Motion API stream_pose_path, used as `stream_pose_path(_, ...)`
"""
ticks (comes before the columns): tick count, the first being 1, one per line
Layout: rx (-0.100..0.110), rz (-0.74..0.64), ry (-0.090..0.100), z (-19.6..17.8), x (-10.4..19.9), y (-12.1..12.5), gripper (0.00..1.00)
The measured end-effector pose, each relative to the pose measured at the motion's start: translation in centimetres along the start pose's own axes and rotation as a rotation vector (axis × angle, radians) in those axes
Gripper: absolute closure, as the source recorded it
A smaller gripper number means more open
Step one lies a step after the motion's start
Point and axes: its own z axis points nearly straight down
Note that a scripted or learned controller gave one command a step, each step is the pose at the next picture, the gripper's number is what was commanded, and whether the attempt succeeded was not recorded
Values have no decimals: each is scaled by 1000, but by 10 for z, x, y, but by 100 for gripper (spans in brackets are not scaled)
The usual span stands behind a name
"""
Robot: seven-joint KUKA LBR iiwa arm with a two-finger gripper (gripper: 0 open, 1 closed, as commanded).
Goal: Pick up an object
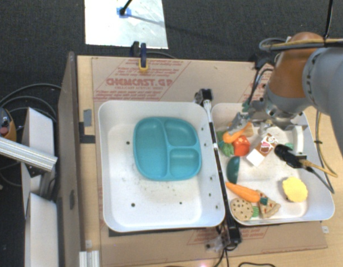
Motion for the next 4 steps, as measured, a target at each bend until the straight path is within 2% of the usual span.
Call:
stream_pose_path(1, -12, 1, 0, 61, -10, 33, 0)
stream_pose_path(2, -15, 3, -1, 58, -16, 29, 0)
stream_pose_path(3, -16, 6, -2, 58, -7, -6, 0)
stream_pose_path(4, -19, 4, -2, 47, -6, -4, 100)
